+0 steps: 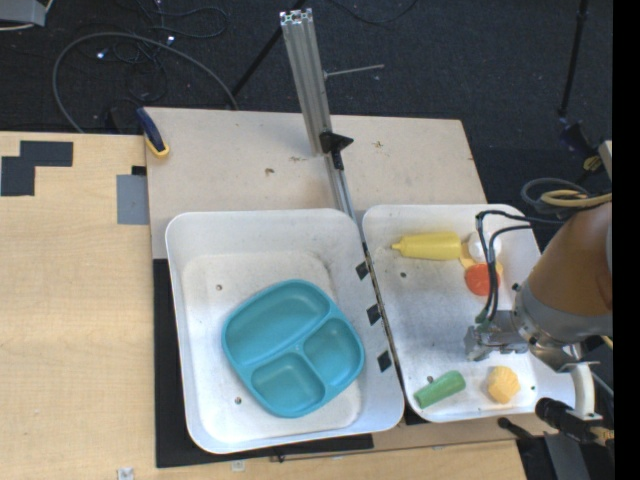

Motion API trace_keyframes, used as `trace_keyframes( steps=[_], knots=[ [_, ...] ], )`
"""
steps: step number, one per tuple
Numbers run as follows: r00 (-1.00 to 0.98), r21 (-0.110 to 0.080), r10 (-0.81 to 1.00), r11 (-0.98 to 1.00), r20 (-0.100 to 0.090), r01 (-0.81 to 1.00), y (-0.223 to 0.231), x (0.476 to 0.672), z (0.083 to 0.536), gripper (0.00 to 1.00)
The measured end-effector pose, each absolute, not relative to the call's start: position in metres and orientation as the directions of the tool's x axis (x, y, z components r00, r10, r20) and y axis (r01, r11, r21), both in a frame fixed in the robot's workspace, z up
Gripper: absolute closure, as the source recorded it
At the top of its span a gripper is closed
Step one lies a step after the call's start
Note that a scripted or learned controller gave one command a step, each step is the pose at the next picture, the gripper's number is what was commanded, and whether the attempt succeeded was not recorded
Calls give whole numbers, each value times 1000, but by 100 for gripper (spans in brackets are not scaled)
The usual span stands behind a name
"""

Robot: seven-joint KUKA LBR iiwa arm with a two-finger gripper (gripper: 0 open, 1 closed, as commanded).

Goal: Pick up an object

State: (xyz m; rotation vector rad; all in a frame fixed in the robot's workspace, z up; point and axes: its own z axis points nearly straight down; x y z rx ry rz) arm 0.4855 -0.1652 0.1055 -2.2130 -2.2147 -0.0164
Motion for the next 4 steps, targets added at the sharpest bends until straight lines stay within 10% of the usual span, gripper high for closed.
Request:
trace_keyframes(
  steps=[4],
  knots=[
    [-4,-2,1000,4,2,1000,-125,508,252,100]
  ],
)
